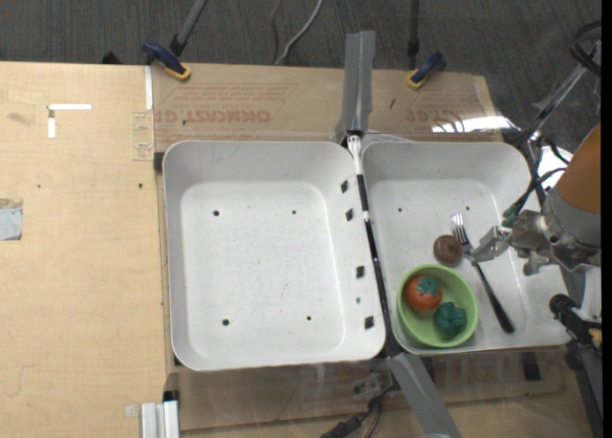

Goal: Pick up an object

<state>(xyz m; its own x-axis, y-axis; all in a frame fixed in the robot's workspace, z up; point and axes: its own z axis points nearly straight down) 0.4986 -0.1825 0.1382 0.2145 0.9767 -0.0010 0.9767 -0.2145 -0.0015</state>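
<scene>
Fingers cannot be judged on the metal gripper, low in the right white bin beside the black-handled silver fork and small brown ball. Centre squarely on one object, clear of the green bowl.

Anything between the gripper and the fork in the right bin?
Nothing visible. The gripper is right at the fork, beside its upper handle. The brown ball lies just left of the fork, and the green bowl sits below it; neither is between the two.
</scene>
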